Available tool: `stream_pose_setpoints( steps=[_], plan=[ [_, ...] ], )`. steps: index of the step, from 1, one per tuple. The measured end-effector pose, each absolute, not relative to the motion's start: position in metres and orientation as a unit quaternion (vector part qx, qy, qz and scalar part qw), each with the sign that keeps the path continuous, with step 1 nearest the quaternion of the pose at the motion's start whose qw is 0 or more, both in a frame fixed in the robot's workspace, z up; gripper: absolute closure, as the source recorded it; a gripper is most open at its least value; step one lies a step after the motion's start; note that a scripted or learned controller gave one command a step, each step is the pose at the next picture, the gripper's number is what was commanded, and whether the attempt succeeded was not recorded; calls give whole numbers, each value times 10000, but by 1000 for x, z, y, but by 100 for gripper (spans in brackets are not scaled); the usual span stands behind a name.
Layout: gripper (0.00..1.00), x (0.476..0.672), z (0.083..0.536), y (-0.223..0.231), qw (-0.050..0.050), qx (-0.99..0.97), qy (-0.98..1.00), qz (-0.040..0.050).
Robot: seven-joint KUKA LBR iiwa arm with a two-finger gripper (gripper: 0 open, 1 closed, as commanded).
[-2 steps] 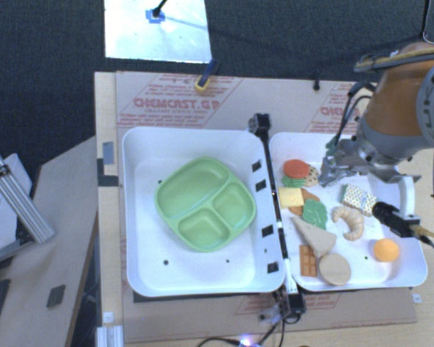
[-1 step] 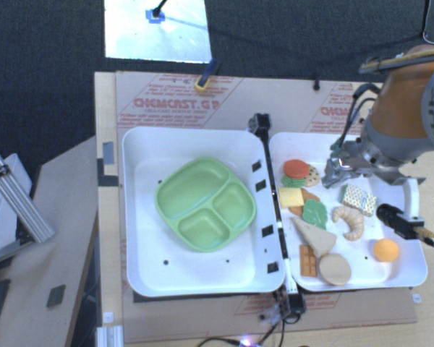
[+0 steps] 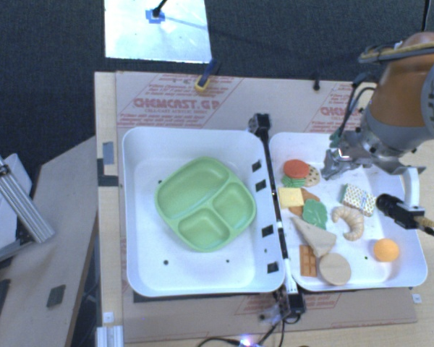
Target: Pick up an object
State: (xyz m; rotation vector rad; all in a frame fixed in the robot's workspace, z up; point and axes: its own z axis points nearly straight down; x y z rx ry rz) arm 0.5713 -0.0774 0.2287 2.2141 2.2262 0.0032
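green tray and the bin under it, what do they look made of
Green tray: likely molded plastic, matte pale green, with three smooth rounded compartments. Left bin: probably thin formed plastic too, plain white with a soft sheen and rounded corners. Neither is certain from the look alone.

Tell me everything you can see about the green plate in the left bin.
The green plate is pale green, looks like plastic, with rounded corners and three compartments: one large, two smaller. It lies flat and turned at an angle on the floor of the left bin, near its middle, apart from the walls. Nothing lies in it, and nothing but the bin touches it.
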Motion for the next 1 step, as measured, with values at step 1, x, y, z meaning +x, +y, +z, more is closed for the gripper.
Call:
stream_pose_setpoints(
  steps=[1],
  plan=[
    [100,566,230,-89,7,7070,7072,3]
  ],
)
